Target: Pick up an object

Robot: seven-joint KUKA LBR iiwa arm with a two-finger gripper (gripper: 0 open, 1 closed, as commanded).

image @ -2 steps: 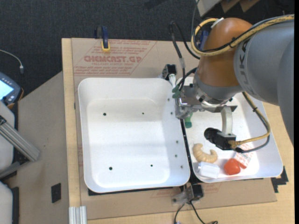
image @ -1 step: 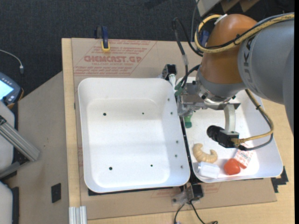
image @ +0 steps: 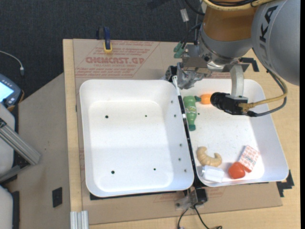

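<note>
We're in the approach step, with nothing picked yet. The grey arm's gripper hovers just past the far end of the green plastic bottle, low over the far corner of the right-hand shallow white bin. We see nothing held in it. From this slanted look down we cannot tell whether it is spread or pressed together, because the wrist is in the way.

The green bottle is the thing nearest the gripper, so we judge it the likely target. It lies on its side, lengthwise against the wall that the right-hand bin shares with the left-hand white bin.

- **Small orange piece**: just beside the bottle's far end, on the side away from that wall.
- **Pale curved peanut-shaped piece**: on the near side of the bottle and clear of it.
- **Flat white block**: a little further from the bottle than the peanut-shaped piece.
- **Round red ball** and **pink-and-white carton**: well apart from the bottle, toward the bin's near outer corner.

As we read it, the next move is a short slide toward us to centre over the bottle's body. The gripper then needs to turn to close across the narrow width and go straight down. The catch is the shared wall — the bottle is so close to it that there looks to be little room on that side. A drop that lands slightly off could strike the rim or push the bottle along instead of closing on it.
</note>
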